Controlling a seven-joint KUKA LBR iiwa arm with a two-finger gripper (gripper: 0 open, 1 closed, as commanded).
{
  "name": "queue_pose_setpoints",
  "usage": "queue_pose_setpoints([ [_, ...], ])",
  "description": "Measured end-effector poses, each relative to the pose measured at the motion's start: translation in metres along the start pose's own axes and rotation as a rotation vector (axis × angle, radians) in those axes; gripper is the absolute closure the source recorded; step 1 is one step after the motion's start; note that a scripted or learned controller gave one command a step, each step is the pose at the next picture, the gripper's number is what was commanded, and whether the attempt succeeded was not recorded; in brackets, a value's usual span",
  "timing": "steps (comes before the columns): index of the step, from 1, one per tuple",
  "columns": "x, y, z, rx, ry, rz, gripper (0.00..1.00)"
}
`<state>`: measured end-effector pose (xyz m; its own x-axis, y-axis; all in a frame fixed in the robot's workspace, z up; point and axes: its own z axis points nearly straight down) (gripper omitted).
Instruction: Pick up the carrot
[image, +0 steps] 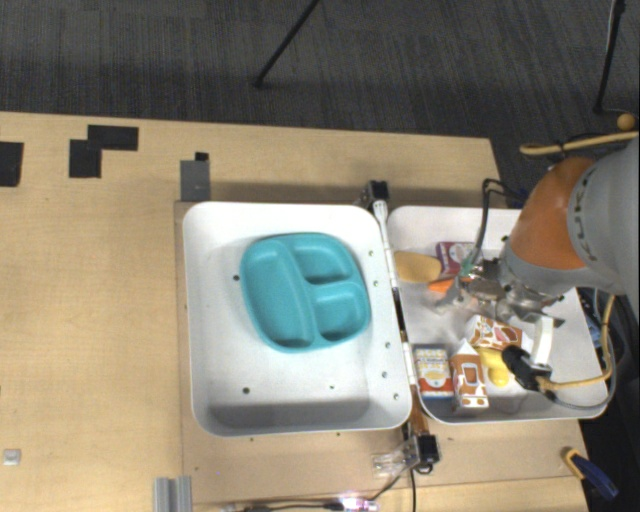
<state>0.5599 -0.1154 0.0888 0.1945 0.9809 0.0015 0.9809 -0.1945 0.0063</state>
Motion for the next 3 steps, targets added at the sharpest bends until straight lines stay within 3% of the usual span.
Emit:
queue_pose_setpoints([
  [1,0.024,0.043,0.004,0.004,0.000,0.254,0.00],
  [2,0.024,0.044,-0.008,0.001,-0.002,0.242,1.00],
  [3,0.024,0.044,-0.008,0.002,-0.003,0.241,0.00],
])
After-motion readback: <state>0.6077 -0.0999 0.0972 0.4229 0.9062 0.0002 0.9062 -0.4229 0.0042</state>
